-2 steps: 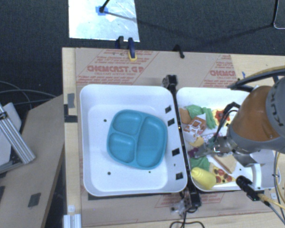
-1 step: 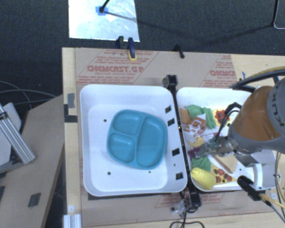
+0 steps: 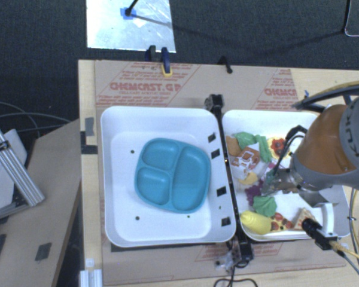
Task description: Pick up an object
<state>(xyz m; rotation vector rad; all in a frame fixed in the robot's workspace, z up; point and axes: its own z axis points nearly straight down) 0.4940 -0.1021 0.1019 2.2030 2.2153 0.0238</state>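
— Jaws first: what can be made out of them?

— Whether they are parted or clenched cannot be told; the gripper [image 3: 274, 181] is seen only as a dark shape lowered among the toys, with the arm [image 3: 329, 145] covering much of it from above.

— What is found at the left?

— A shallow white left bin [image 3: 116, 178] is seen there, and a blue divided plate [image 3: 172, 175] with three compartments is laid flat at its middle. Nothing else can be made out in it.

— And past the divider?

— The right bin [image 3: 230, 119] is crowded with toy food. A green leafy piece [image 3: 246, 139] is placed near the top, with a white and orange box-like piece [image 3: 248, 158] just below it and a red piece [image 3: 278, 144] to the right. A purple piece [image 3: 253, 191] is seen beside the gripper, on its left. Below it a second green piece [image 3: 265, 205] is laid, and a yellow lemon-like toy [image 3: 255, 222] is rested against the front wall. A pizza slice [image 3: 300, 218] is placed to the right of that, near the lower corner.

— Is anything gripped?

— No object can be seen held between the fingers.
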